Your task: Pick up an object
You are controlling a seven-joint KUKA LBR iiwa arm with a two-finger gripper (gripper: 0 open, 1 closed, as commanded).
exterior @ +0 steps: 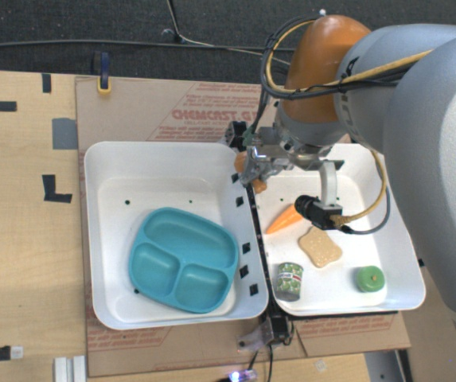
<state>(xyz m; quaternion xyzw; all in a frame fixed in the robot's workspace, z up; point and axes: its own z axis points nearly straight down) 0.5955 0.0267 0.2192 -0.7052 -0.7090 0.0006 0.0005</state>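
While the arm (387, 94) leans in from the right, its gripper (253, 165) sits low over the far left corner of the right bin (395, 289), right about at the divider where the two bins meet. Can't tell if the thing is spread or pinched from this angle, the wrist hardware blocks it. There's a bit of orange peeking out just under it, but I can't say what that is or whether it's being held.

Stuff in the right bin: an orange carrot (283, 220) lying tilted near the middle, a tan slice of bread (320, 247) just beside it on the near right side, a small green and white can (289, 280) up against the near left edge, and a green round thing (369, 278) toward the near right corner, apart from the others. A black cable end (315, 210) hangs over the carrot's far end.

Left bin (104, 173) has a blue divided plate (182, 259) sitting in its near half, turned at a slant.

Both bins sit on a cardboard sheet (204, 110) on the wooden counter (21, 237).
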